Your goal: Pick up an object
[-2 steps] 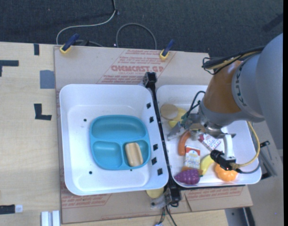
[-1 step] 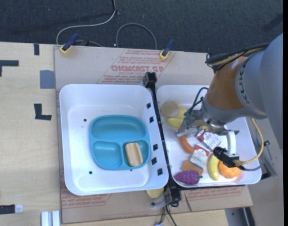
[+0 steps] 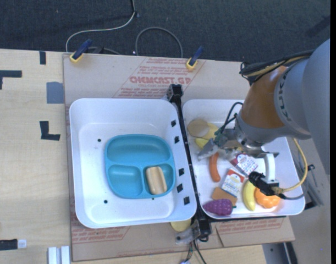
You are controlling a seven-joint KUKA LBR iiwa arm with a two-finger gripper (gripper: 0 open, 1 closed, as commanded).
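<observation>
Below the gripper [image 3: 211,146], one carrot [image 3: 214,168], one banana [image 3: 249,196], one grape bunch [image 3: 218,206], grip state unclear.

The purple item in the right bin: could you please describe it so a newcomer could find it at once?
Look in the right bin, along its near wall at the corner beside the divider. The bunch of purple grapes lies there, just below a small tan block. It is the bin's sole purple, bumpy piece.
</observation>
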